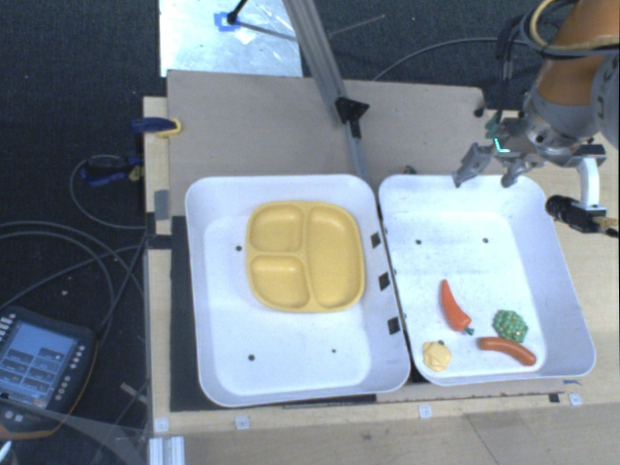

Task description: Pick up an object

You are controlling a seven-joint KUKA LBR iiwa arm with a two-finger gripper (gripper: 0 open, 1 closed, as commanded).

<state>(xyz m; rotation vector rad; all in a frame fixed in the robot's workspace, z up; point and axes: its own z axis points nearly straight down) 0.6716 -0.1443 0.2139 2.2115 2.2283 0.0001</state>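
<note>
From my seat at the console: arm [579, 46] enters from the right of the view, orange band uppermost, grey wrist below it; the gripper [492, 170] hangs over the far edge of the right bin [484, 231], near that bin's back left corner; its two fingers [469, 167] stand spread with a plain gap between them, nothing in that gap.

Right bin holds four small items, all grouped in its near right part, well apart from the gripper; a red pepper [453, 305] lies at a slant, stem end toward the near side; just beside it to the right, a green bumpy piece [511, 325], looks like broccoli; a sausage [507, 350] lies along the near wall, touching or almost touching the green piece, I cannot tell which; a pale yellow lump [437, 356] sits at the near left, close to the pepper's tip; I cannot make out what the lump is.

Left bin [223, 356] holds a yellow divided plate [304, 256], three compartments, lying flat in the far half of the bin.

The two bins sit side by side, inner rims touching or overlapping along the middle; both rest on a tan board [262, 124]; a grey pole [320, 46] slants across the board from the top of the view; blue clamps [153, 125] at the board's left edge; a handheld control pendant [37, 361] lies on the floor at lower left, cables [107, 250] around it.
</note>
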